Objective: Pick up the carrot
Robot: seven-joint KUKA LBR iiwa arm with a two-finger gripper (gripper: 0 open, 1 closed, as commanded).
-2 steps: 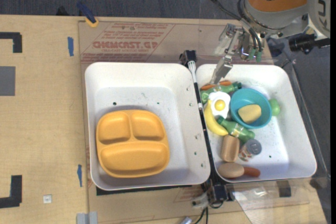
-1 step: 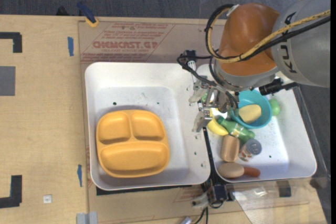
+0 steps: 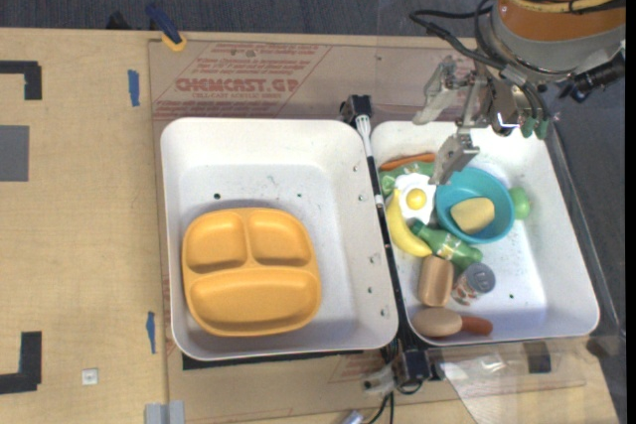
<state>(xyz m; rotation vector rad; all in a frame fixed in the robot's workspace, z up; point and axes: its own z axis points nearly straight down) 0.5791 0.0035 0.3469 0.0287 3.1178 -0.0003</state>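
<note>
Approach step: gripper, state unclear, hovers upper right near carrot; next, descend onto it.

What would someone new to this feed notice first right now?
Probably the big yellow divided tray lying alone in the left bin. Next, the jumble of toy food in the right bin: a blue bowl holding a yellowish piece, a banana and a fried egg. The gripper hangs over that bin's far end, close to the thin orange carrot.
</note>
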